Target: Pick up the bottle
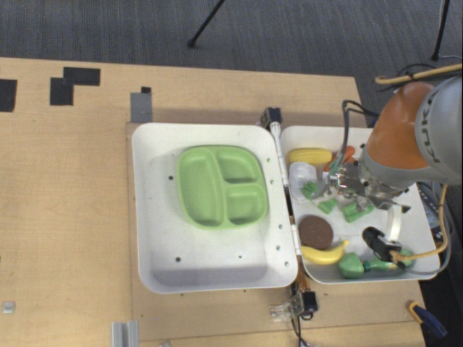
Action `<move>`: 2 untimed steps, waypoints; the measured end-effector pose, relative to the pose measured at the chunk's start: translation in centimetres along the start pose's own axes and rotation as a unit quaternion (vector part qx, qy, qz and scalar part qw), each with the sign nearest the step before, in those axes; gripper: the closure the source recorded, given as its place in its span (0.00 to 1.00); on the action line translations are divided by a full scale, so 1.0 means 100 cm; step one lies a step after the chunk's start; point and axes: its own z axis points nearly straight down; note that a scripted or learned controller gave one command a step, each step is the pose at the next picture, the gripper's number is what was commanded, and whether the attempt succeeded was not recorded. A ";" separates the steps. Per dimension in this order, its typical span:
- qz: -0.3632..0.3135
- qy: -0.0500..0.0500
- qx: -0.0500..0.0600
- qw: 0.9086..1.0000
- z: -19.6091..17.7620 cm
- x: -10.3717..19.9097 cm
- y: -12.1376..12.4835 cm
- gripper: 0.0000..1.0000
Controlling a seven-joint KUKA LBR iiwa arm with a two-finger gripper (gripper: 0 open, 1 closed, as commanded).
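1. The desk (pixel 65 215) carries two white bins side by side; the arm (pixel 419 132) reaches in from the right and hangs over the right bin (pixel 427 270).
2. The left bin (pixel 155 266) holds a green divided plate (pixel 221 186), well apart from the work.
3. The right bin is crowded: a yellow banana (pixel 324 254) at the near edge, a brown round disc (pixel 316 230) just behind it, a second yellow piece (pixel 309 155) at the far side, green scraps (pixel 318 194) in the middle, and a green and black item (pixel 372 259) near the right corner.
4. The bottle (pixel 302 173) looks to be the pale, clear thing at the far left of the right bin, just beside the bin's wall and touching or nearly touching the yellow piece behind it; I cannot be sure of its shape.
5. The gripper (pixel 346 183) sits low, to the right of the bottle. Whether it is apart or together I cannot tell, and nothing shows in it.
6. To do this step well, I judge the gripper should shift left until centred over the bottle, straddle its narrow width, and avoid the wall and green scraps.
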 end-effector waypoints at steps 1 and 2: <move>0.005 0.000 -0.006 1.000 0.046 -0.002 0.019 0.00; 0.005 -0.001 -0.008 1.000 0.036 -0.003 0.021 1.00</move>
